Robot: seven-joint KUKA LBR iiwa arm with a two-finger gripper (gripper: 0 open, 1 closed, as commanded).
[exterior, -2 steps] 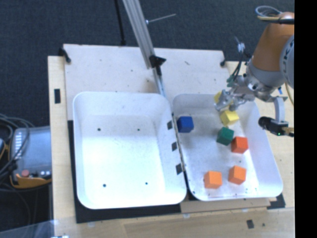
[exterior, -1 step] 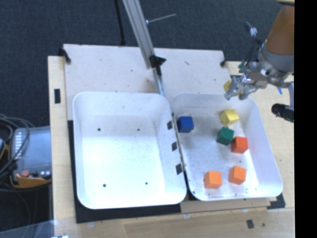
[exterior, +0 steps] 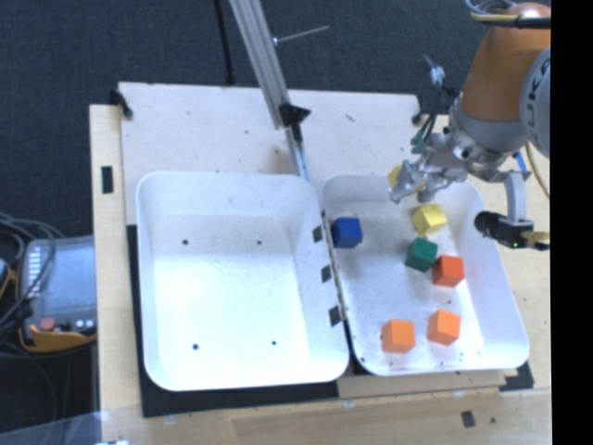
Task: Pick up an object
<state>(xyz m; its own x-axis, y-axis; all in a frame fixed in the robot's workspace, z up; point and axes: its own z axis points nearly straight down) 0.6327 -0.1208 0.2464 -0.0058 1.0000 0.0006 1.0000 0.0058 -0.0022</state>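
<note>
Camera view: claw (exterior: pixel 410 185) low over far end of right white plastic bin (exterior: pixel 505 290), small yellow cube (exterior: pixel 429 219) just below and right of it.

Yellow cube is the likeliest target imo; it sits near the bin's far wall, w/ a dark green cube (exterior: pixel 422 254) and red-orange cube (exterior: pixel 448 271) a bit further toward the near side, two orange cubes (exterior: pixel 398 336) (exterior: pixel 444 326) well beyond, blue cube (exterior: pixel 346 232) off to claw's left by the divider. A yellowish bit (exterior: pixel 397 173) shows at the claw itself — can't tell if it's a held block or hardware. Finger spread: can't tell, tips blur into wrist clutter. To do it well: centre over one cube, keep clear of the neighbours & bin wall, descend straight. Left white bin (exterior: pixel 157 202) sits well apart. Arm's upper part cut off at frame edge.
</note>
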